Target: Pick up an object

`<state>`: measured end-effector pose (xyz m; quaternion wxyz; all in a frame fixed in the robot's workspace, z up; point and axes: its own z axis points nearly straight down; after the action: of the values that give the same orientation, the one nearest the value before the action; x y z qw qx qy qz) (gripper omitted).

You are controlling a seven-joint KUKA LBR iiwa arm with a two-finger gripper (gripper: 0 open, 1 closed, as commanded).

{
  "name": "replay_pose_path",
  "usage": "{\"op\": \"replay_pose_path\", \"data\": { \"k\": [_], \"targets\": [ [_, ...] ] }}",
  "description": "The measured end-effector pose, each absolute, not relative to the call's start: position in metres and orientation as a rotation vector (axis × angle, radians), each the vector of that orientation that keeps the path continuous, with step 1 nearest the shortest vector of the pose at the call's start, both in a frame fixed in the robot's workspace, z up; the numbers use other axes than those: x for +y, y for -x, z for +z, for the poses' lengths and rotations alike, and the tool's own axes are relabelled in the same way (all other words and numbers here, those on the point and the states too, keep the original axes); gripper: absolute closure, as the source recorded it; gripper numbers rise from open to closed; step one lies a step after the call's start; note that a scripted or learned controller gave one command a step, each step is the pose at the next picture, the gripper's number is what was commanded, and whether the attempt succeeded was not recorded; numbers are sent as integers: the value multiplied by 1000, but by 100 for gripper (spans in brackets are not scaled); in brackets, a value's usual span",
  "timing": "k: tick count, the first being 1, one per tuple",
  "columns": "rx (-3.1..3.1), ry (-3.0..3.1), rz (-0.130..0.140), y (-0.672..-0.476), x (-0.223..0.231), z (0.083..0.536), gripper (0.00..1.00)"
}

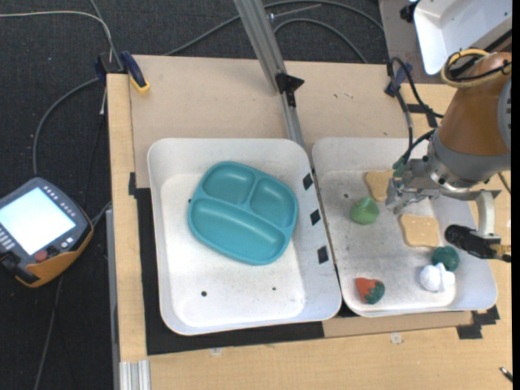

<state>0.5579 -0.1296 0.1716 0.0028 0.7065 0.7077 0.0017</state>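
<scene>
The right bin (349, 242) holds several small items. A green lump (366, 210) lies near its middle. A tan piece (376, 185) sits just behind it, and a tan square (420, 231) lies to the right. A red and green strawberry-like toy (370, 290) rests at the front. A white object (433, 279) and a dark green one (444, 257) sit at the front right. My gripper (402, 199) hangs low over the bin between the green lump and the tan square, beside the tan piece. Nothing is visibly held.
The left bin (175, 218) carries a teal divided plate (243, 211). A metal pole (268, 47) slants across the bench behind the bins. Blue clamps (134, 73) sit at the back corners. A pendant with a screen (36, 230) lies off the bench at the left.
</scene>
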Motion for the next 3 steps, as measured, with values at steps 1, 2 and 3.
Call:
{"op": "replay_pose_path", "data": {
  "k": [1, 2, 3],
  "targets": [
    [2219, -2214, 7, -565, -125, 234, 100],
    [2217, -2215, 7, -559, -131, 293, 100],
    [2230, -2217, 1, -548, -80, 291, 100]
  ]
}}
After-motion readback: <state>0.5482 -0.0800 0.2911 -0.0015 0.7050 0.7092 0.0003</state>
